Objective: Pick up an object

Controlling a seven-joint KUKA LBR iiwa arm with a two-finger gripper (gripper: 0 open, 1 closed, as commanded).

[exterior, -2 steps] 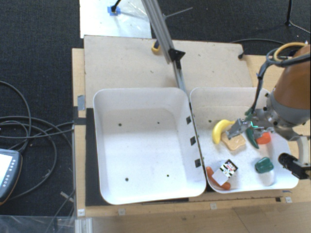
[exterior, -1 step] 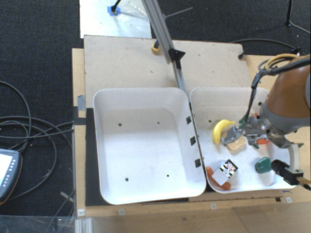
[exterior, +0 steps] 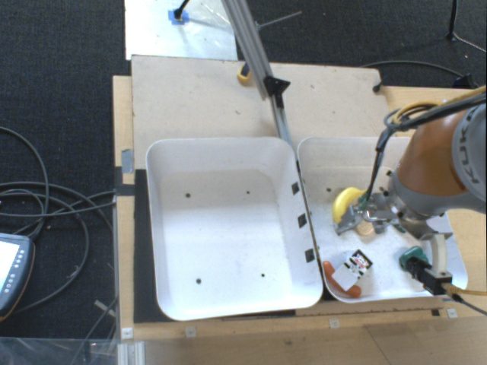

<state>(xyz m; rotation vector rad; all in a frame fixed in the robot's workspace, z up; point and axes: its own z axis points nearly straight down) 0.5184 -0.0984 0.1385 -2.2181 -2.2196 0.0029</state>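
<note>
In the right bin [exterior: 327, 158] my gripper [exterior: 356, 220] hangs low over the middle of the floor, under the orange-banded wrist. A yellow rounded object [exterior: 345, 201] lies just to its upper left, touching or nearly touching the gripper. A small beige piece [exterior: 368, 230] sits right beside the gripper tip. Toward the front rim lies a red-orange object [exterior: 340, 277] with a white and black block [exterior: 358, 262] on it. A small green object [exterior: 410, 257] rests to the right, below the wrist.
The left bin [exterior: 163, 204] stands beside the right one, their walls meeting in a ridge [exterior: 303, 219] with black marks. A grey slanted pole [exterior: 251, 40] crosses the board behind the bins. Cables lie on the floor at left.
</note>
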